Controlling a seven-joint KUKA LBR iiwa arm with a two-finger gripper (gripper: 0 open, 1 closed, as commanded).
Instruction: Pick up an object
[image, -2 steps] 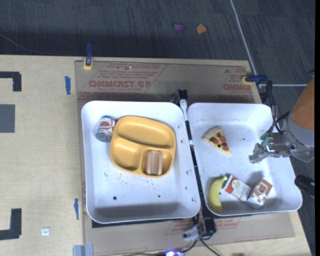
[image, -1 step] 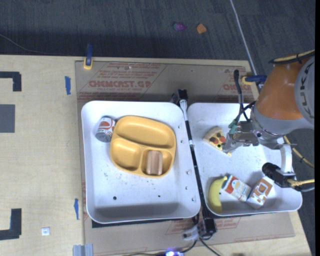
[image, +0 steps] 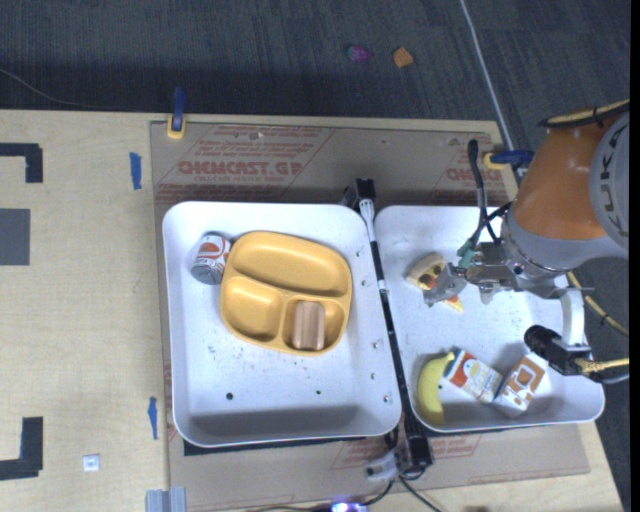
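Two shallow white bins sit side by side on the bench, left bin (image: 190, 400) and right bin (image: 580, 405).

Camera view, left of frame: a yellow moulded plastic divided tray (image: 262, 285) lies in the left bin, a tan cylinder (image: 308, 325) resting in one of its compartments. A small red-and-white can (image: 209, 257) lies touching the tray's upper left edge.

Right of frame: the claw (image: 447, 283) hangs low over the right bin's upper part, just beside a small yellow-and-white item (image: 424, 267); probably the pick target. Claw state: cannot tell, parts too small and cluttered.

Lower right: a yellow banana-shaped object (image: 430, 388), and two small orange-and-white cartons (image: 472, 378) (image: 522, 385), clustered near the bin's lower wall, apart from the claw.
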